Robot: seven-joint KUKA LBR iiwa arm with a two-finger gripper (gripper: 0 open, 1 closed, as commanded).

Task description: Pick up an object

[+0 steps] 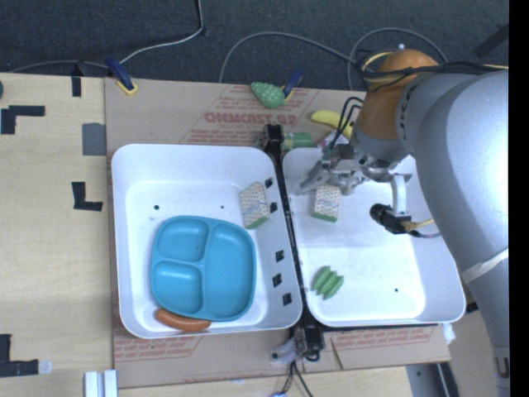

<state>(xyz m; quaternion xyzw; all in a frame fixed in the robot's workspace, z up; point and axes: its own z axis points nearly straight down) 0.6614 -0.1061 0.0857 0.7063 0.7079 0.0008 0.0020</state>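
In the left bin [132,222] a blue divided plate [202,267] is lying flat, with an orange sausage-shaped toy [182,321] sitting against its near edge and a sponge block [254,203] leaning by the dividing wall. In the right bin [413,296] a green pea pod [327,283] is resting near the front. Farther back, a second sponge block [327,204] is sitting directly under the gripper [335,176], whose fingers are spreading open above it, gripping nothing.
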